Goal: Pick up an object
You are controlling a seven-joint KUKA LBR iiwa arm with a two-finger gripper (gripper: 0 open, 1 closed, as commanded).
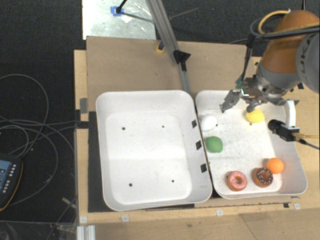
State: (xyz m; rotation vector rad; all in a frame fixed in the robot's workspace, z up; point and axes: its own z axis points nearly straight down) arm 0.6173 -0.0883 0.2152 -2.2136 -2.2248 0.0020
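Yellow object [255,116], small and rounded, on the floor of the right bin [295,184], just below and slightly right of the pincer [241,104]; whether it touches the nearer finger cannot be told. Pincer spread, with one grey finger angled toward the left and the other toward the yellow object, and nothing pinched between them. It hangs over the far part of the right bin, carried by the grey arm [300,59] with its orange band, which enters from the right.

White ball [208,122]: below and left of the pincer, close to the bin's left wall. Green ball [214,144]: just below the white ball, a little apart from it. Pink-iced doughnut [236,180]: well below the pincer, near the front wall of the bin. Brown doughnut [263,177]: just right of the pink one, touching or nearly touching the orange ball [274,165] beside it. A black fitting [280,129] on a white bracket sits to the right of the yellow object, below the arm.

Left bin [150,144]: well to the left of the pincer, side by side with the right bin; dark clips [198,145] line their shared edge. Both bins rest on the brown table [125,64]. A grey pole [165,29] slants across the far table edge, up and left of the pincer. Cables [30,129] lie on the dark floor at far left.
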